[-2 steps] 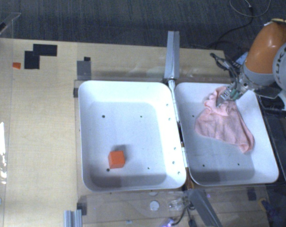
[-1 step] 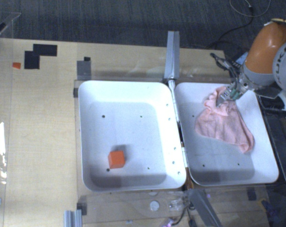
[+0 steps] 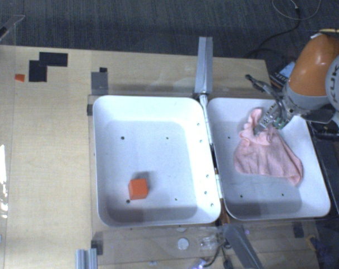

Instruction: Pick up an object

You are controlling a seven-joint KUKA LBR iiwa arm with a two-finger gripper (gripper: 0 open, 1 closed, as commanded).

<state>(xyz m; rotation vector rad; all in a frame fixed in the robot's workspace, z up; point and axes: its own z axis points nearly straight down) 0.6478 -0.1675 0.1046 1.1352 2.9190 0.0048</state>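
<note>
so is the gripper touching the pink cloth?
Touching. Camera view: the gripper sits on the upper edge of the pink cloth, whose fabric bunches up against it.

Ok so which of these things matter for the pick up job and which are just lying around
Part of the job:
- pink cloth in the right bin, with the gripper at its upper edge
- orange block in the left bin, another possible pick

Just lying about:
- black blocks on the bench
- small orange piece beside them

A pink cloth (image 3: pixel 265 154) lies crumpled in the right bin (image 3: pixel 270 210) — spread toward its middle, one bunched corner raised toward the bin's far side, at the tool (image 3: pixel 268 122).
</note>
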